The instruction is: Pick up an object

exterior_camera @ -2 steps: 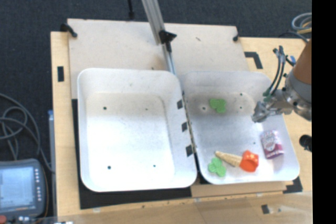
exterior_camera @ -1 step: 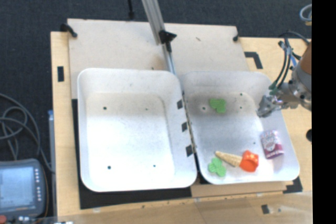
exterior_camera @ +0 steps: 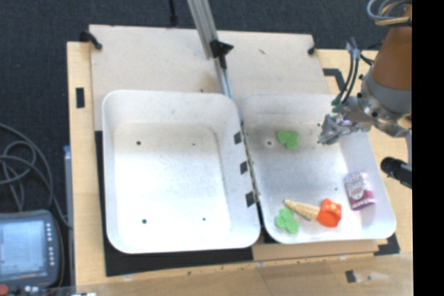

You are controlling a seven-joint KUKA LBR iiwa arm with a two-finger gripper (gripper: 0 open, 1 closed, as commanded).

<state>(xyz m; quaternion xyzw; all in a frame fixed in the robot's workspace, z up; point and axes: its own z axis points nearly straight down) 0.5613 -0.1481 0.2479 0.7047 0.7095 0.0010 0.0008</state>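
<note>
The right bin (exterior_camera: 305, 114) holds a green lump (exterior_camera: 288, 139) near its middle back. At its front lie a second green piece (exterior_camera: 286, 220), a tan cone (exterior_camera: 300, 208) and an orange-red block (exterior_camera: 330, 213). A pink-and-white packet (exterior_camera: 358, 190) rests by the right wall. My gripper (exterior_camera: 331, 131) hangs over the right bin's back right part, to the right of the green lump and apart from it. Nothing shows between its fingers.
The left bin (exterior_camera: 173, 170) stands beside the right one. A slanted metal pole (exterior_camera: 198, 0) rises from the bench behind the bins. A screen device (exterior_camera: 24, 249) sits off the bench at the lower left.
</note>
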